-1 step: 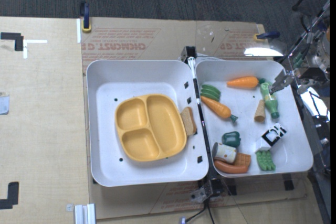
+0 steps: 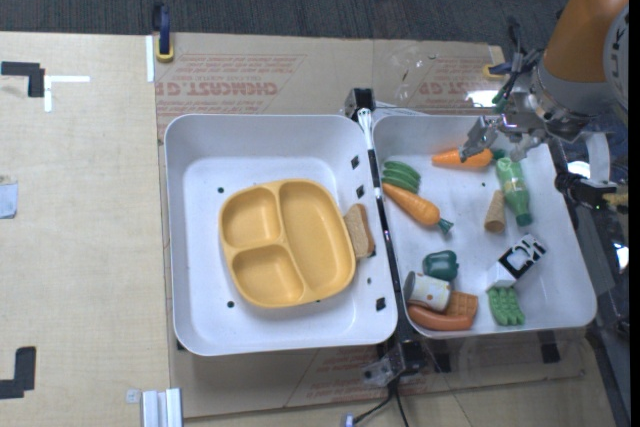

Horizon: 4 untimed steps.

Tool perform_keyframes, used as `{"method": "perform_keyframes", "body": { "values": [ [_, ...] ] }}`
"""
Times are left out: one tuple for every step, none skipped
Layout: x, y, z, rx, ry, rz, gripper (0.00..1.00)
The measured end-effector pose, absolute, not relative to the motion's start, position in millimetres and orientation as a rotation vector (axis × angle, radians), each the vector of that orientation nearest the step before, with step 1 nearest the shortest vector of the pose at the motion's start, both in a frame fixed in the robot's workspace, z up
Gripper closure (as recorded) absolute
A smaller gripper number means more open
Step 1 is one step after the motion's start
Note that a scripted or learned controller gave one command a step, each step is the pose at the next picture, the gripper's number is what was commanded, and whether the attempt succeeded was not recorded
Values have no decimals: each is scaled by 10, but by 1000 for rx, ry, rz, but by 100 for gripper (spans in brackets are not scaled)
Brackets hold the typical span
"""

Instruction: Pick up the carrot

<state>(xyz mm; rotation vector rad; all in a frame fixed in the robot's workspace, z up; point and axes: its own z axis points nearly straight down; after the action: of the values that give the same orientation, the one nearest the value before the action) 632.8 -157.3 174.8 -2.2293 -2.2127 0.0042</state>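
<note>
In the right bin (image 2: 560,245), the hand (image 2: 487,137) grips one small carrot (image 2: 460,156) at its 8 o'clock, while a larger carrot (image 2: 412,205) lies farther toward 8 o'clock.

The left bin (image 2: 190,245) holds a yellow divided plate (image 2: 286,242), with a slice of bread (image 2: 360,230) leaning at the plate's right edge. The right bin (image 2: 560,295) holds a green bottle (image 2: 514,189), a cork (image 2: 495,211), a green pea pod (image 2: 402,175), a black-and-white block (image 2: 521,257), a dark green pepper (image 2: 440,264), a sausage (image 2: 438,318) and a green ridged piece (image 2: 506,304). Both bins rest on cardboard (image 2: 250,80) laid over the bench (image 2: 70,245).
</note>
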Motion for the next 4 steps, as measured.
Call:
{"method": "perform_keyframes", "body": {
  "values": [
    [6626, -2117, 1100, -2403, -2023, -14, 0],
    [6688, -2083, 1058, -2587, -1793, -40, 0],
    [6642, -2050, 972, -2726, -1545, -20, 0],
    [6460, -1992, 924, -2766, -1480, 1, 0]
  ]
}}
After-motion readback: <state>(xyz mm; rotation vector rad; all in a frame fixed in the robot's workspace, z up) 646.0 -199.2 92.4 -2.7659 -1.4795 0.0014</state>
